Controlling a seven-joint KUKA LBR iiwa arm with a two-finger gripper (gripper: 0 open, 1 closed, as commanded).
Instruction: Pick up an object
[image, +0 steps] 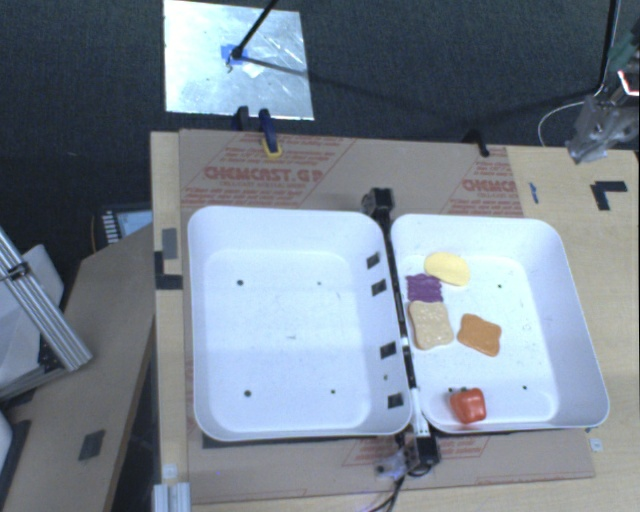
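Note:
The right bin (574, 300) holds several small toy foods. A yellow piece (447, 268) lies near its back left, with a purple piece (424, 288) just in front of it. A tan bread slice (431, 324) sits against the left wall and an orange piece (479, 334) lies to its right. Alone near the front wall is a red pepper-like piece (468, 404). My gripper (603, 122) hangs as a grey shape at the top right, beyond the bin's far corner and well away from every object.
The left bin (215, 300) stands beside the right one, joined by a black-clipped divider (384, 290). A silver sheet (238, 58) lies at the back. An aluminium frame (35, 310) stands at the left. Cables cross the dark floor behind the bench.

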